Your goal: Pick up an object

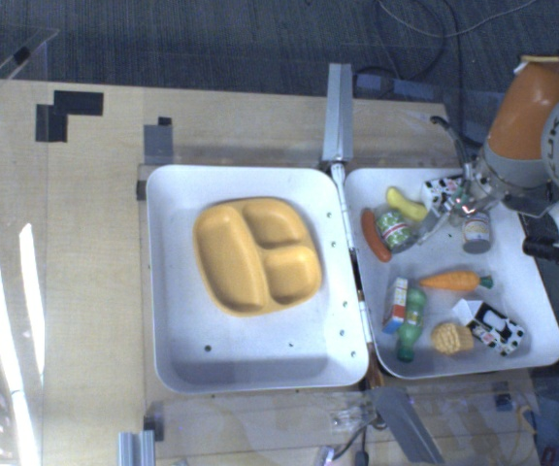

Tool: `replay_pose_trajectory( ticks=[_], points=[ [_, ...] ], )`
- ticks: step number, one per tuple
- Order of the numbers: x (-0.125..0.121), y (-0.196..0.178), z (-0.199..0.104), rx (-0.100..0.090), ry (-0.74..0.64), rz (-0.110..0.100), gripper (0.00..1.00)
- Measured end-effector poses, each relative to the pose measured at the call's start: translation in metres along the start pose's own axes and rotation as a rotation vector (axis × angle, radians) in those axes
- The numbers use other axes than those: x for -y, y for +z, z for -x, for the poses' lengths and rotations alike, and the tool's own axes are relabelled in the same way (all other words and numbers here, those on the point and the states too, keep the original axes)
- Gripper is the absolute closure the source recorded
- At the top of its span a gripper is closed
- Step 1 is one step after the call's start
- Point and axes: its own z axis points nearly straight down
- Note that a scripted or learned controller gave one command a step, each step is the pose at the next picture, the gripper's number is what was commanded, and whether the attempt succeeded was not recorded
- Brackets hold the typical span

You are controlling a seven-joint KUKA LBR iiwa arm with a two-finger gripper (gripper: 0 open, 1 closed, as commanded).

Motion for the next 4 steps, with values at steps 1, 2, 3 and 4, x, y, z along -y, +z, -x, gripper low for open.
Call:
replay_pose_trajectory(
  ticks=[1,2,3,4],
  points=[
    [-0.014,0.003,-0.032,0.034,0.118,0.003,0.0],
    [-0.004,0.007,-0.006,-0.012,0.108,0.004,0.0],
    [0.008,0.005,0.022,0.006,0.139,0.016,0.0],
    [-0.007,-0.084,0.003,0.041,0.093,0.053,0.0]
  ],
)
